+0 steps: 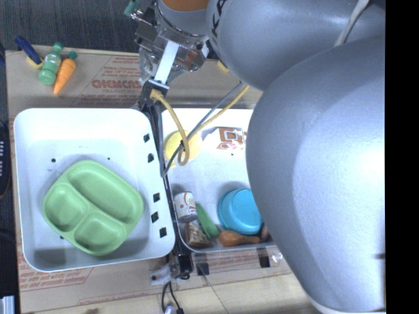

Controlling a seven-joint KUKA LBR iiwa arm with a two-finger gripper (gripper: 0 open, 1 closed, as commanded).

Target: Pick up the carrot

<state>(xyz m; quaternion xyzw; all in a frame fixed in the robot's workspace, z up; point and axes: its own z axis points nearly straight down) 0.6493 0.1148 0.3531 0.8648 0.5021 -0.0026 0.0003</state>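
Carrot (64,74) lies outside the bins on the bench (105,77), 10 o'clock, touching a green bottle (49,69). Gripper (152,90) above the bin divider; grip state can't be told.

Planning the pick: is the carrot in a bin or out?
Out. The carrot lies on the bench behind the left bin, beside a green bottle.

A green divided plate (93,206) lies in the left bin (39,126). In the right bin sit a blue bowl (239,211), a small can (185,207) and something yellow (175,146) — a green bottle (50,66) rests on the counter (111,77) beyond.
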